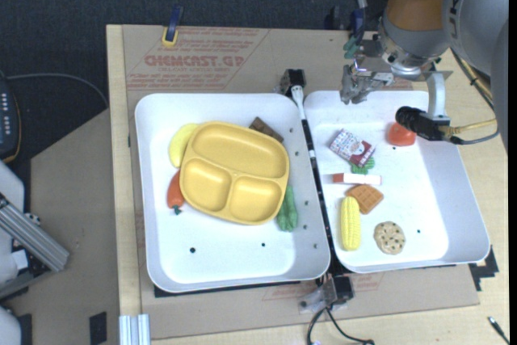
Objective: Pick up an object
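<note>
Camera view
Arm: grey arm (477, 4) with orange band enters from 2 o'clock, over the far edge of the right bin (452, 198).
Pincer: pincer (353, 95) points down at the right bin's 11 o'clock corner; nothing seen between its fingers; whether released or clenched cannot be told.
Right bin contents: red-and-white packet (349, 145) nearest the pincer, toward its 6 o'clock; red piece (401, 134) at the bin's 1 o'clock; waffle (365, 197) at centre; corn cob (350, 223) at 7 o'clock; cookie (389, 237) at 6 o'clock.
Left bin: left bin (161, 238) holds a yellow divided tray (234, 172), tilted, lying over a banana (181, 143) at 10 o'clock, a red-orange item (174, 192) at 9 o'clock and a green item (287, 212) at 4 o'clock.
Bench: bench (121, 69) carries both bins side by side, touching.
</note>
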`<state>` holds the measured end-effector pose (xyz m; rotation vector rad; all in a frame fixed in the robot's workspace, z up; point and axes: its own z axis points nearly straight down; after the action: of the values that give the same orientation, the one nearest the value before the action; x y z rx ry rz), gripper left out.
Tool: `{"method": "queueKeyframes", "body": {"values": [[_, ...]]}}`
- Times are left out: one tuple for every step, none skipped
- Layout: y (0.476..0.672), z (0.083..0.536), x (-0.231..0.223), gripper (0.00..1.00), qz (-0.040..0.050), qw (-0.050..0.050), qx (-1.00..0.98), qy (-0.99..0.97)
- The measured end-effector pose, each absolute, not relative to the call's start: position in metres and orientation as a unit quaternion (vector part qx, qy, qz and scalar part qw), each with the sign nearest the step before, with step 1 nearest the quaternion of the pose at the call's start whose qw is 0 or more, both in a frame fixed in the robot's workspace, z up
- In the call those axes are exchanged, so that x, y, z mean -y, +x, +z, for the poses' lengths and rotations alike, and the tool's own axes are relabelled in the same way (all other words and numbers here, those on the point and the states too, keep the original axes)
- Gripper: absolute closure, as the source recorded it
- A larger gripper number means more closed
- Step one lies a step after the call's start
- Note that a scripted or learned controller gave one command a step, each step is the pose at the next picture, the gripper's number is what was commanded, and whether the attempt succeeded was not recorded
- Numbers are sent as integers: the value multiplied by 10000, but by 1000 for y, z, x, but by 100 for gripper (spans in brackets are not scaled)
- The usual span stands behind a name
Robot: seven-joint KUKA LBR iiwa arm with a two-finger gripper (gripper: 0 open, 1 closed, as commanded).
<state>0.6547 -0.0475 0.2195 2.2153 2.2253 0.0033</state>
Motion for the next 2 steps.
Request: {"method": "queueKeyframes", "body": {"values": [[660,215,-12,100,13,6,-7091,7051],[666,233,-31,100,16,13,-7081,7061]]}}
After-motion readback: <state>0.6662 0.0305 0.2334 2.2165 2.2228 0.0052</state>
